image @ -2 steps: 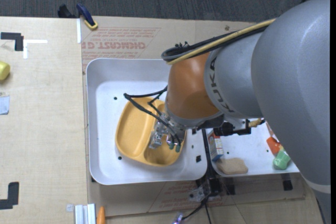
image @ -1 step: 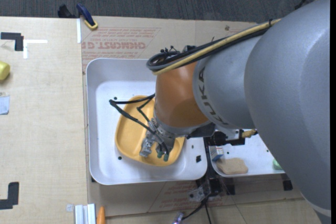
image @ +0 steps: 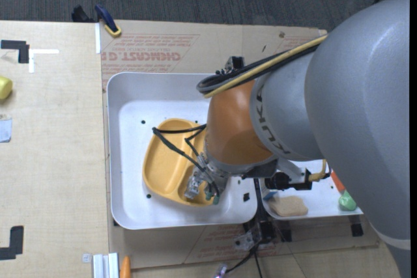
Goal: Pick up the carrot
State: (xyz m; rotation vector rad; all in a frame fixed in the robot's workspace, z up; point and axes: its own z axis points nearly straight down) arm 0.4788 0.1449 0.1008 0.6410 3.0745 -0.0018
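One big grey arm (image: 339, 94) reaches over two white bins. In the left bin (image: 124, 140) lies one yellow bowl (image: 163, 166), and the end effector (image: 197, 187) hangs low over the bowl's edge. In the right bin (image: 313, 211) sit one tan lump (image: 288, 206), one green thing (image: 347, 202), and an orange bit (image: 337, 180), maybe the carrot.

Yellow bowl (image: 166, 163) in the white bin (image: 124, 140); right of it, a tan bread-like piece (image: 288, 206) and a green item (image: 347, 202).
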